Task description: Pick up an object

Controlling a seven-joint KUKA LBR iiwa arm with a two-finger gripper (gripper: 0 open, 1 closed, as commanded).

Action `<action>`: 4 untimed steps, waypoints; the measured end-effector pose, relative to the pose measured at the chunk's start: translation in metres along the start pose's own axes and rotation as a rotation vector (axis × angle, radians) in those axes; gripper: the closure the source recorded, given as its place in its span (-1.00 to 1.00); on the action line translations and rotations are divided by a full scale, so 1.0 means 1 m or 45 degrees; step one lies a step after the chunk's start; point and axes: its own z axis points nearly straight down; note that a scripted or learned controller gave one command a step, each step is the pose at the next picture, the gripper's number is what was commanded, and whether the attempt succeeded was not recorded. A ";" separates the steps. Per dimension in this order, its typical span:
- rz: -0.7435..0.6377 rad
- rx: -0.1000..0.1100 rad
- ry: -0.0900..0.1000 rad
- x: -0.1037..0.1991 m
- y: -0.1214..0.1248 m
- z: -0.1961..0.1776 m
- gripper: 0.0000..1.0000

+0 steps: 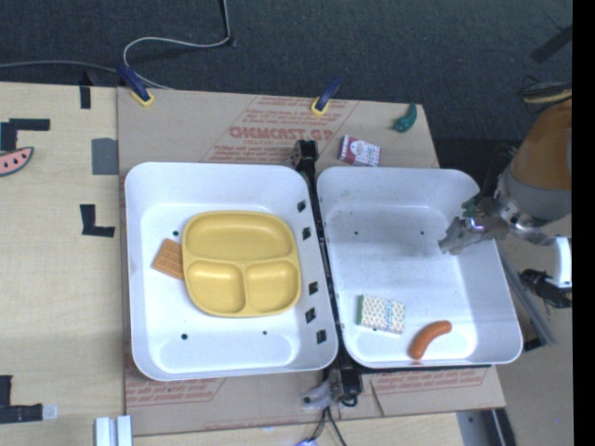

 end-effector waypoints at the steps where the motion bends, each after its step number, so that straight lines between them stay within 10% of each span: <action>1: -0.001 0.000 0.000 0.000 0.000 -0.009 1.00; 3: -0.003 0.000 0.001 0.001 0.001 -0.028 1.00; 4: -0.002 0.000 0.001 0.002 0.001 -0.028 -1.00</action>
